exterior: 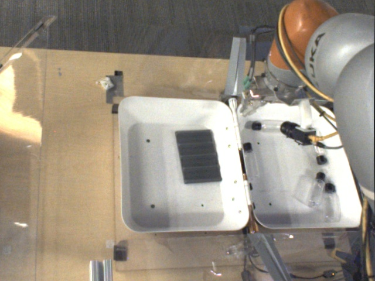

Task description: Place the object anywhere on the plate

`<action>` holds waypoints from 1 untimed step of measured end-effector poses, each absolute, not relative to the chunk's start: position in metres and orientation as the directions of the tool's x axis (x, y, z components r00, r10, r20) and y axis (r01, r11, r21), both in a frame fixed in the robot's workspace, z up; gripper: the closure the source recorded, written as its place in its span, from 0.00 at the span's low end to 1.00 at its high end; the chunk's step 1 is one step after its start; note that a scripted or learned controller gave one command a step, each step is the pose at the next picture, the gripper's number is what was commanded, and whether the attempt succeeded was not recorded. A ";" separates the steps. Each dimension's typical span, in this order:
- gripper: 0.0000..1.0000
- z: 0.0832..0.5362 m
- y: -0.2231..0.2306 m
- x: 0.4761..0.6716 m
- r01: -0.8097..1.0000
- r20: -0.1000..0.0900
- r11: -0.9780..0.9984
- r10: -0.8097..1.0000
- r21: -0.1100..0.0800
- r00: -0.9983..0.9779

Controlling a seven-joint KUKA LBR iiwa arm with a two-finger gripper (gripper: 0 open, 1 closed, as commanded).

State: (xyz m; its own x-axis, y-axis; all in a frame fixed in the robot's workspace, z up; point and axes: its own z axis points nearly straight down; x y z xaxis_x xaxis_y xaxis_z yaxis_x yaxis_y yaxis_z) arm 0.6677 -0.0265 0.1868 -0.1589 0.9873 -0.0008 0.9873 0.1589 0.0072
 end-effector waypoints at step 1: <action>1.00 0.186 0.052 0.645 0.936 -0.001 0.352 0.936 0.006 -0.352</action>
State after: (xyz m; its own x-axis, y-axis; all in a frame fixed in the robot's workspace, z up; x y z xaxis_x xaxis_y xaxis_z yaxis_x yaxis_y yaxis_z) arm 0.6446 0.0523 0.1861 -0.3519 0.9360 -0.0010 0.9360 0.3519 0.0065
